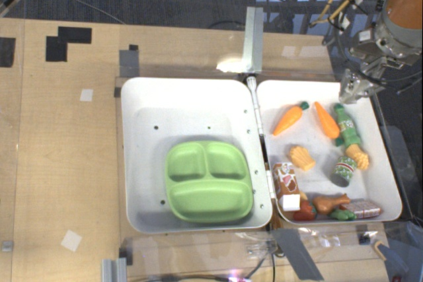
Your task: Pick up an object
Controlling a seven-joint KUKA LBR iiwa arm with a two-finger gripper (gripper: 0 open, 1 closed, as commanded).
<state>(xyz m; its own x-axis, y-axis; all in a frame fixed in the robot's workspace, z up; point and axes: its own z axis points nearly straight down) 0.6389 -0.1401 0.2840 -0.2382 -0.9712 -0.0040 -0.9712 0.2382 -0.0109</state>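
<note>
Two shallow white bins are being shown side by side: the left bin [139, 142] is holding one green divided plate [208, 181]. The right bin [383, 142] is holding two toy carrots [288, 120], two corn pieces [301, 157], one green bottle [345, 125], one can [343, 170], one carton [286, 182] and a drumstick [330, 202]. The gripper [354, 87] is being held above the right bin's far right corner, nothing being gripped; its jaw state cannot be told.

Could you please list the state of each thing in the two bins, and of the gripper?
green tray: flat, right way up, left bin.
two carrots: lying flat, right bin.
green bottle: lying on its side.
corn piece: lying loose.
can: tipped over.
gripper: above right bin's far edge, holding nothing visible.
</note>
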